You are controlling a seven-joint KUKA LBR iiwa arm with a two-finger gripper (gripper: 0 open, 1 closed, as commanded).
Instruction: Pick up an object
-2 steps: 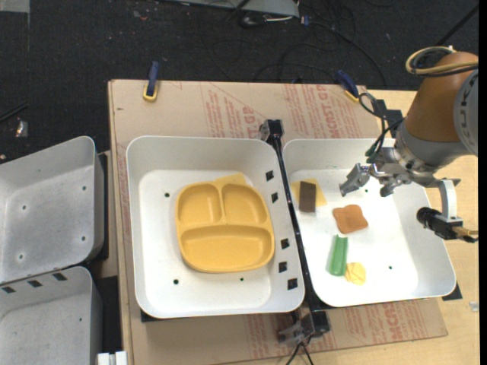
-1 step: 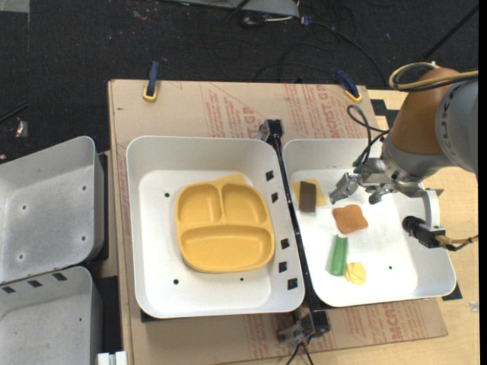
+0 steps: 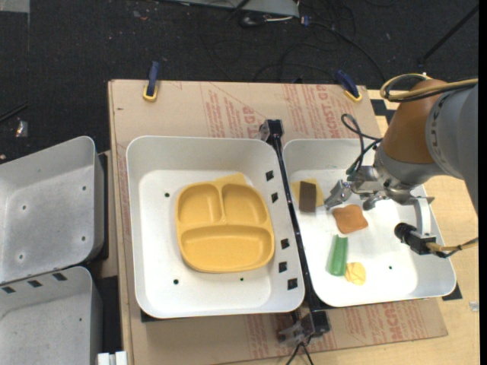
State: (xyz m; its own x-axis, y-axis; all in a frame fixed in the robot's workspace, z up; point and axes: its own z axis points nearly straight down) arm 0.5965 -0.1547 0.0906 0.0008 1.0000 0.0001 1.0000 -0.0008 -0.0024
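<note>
Claw poised low in right bin, just above brown toast piece, likely lining up grasp; open/closed state: cannot tell.

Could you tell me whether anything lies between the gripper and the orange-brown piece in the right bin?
Nothing visible does. The gripper hovers in the right bin just up-left of the orange-brown piece. The dark brown block lies to the side, and the green piece lies beyond.

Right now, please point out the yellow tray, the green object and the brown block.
yellow tray [image 3: 225, 253]: camera view, bare floor of its large lower compartment.
green object [image 3: 338, 255]: camera view, middle of its length.
brown block [image 3: 307, 195]: camera view, centre of its top face.
</note>
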